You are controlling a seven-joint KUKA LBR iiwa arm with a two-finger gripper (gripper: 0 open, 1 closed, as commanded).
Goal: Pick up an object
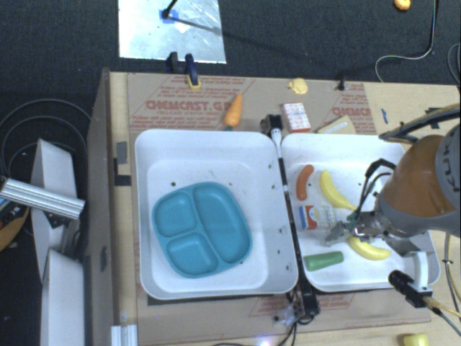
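The right white bin (pixel 360 144) holds an orange-red sausage (pixel 305 181), a yellow banana (pixel 334 190), a small red, white and blue carton (pixel 310 217), a green cylinder (pixel 323 260) and a second banana (pixel 369 249). My gripper (pixel 343 230) hangs low over the middle of this bin, just right of the carton and left of the second banana. Its metal fingers point left. The grey arm with its orange band (pixel 425 182) covers the bin's right part.
The left white bin (pixel 209 146) holds a blue divided plate (pixel 202 228). Behind the bins on the cardboard lie an orange carrot (pixel 233 111), a small pink box (pixel 295 117) and a yellow piece (pixel 298 86). Cables trail at the right.
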